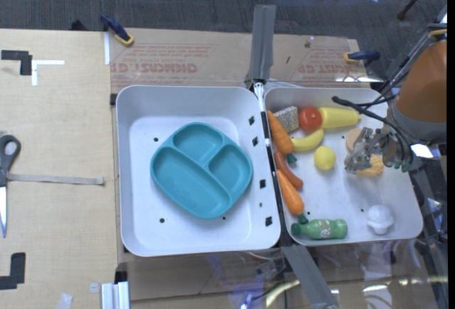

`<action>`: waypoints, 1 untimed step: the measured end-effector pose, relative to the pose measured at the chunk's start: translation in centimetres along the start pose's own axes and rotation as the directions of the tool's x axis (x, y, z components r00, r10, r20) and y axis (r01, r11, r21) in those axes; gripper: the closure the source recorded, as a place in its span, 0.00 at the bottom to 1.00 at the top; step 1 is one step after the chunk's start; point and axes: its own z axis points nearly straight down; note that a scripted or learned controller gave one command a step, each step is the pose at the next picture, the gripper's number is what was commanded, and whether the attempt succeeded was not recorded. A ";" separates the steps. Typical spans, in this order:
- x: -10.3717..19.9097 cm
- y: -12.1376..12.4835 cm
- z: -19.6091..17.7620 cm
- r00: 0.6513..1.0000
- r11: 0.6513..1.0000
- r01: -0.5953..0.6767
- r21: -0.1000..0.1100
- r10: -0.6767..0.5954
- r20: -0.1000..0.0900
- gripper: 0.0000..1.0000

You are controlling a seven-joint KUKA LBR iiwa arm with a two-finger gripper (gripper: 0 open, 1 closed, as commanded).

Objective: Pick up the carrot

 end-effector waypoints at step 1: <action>0.0 0.0 0.0 1.000 1.000 0.000 0.000 0.000 0.000 0.00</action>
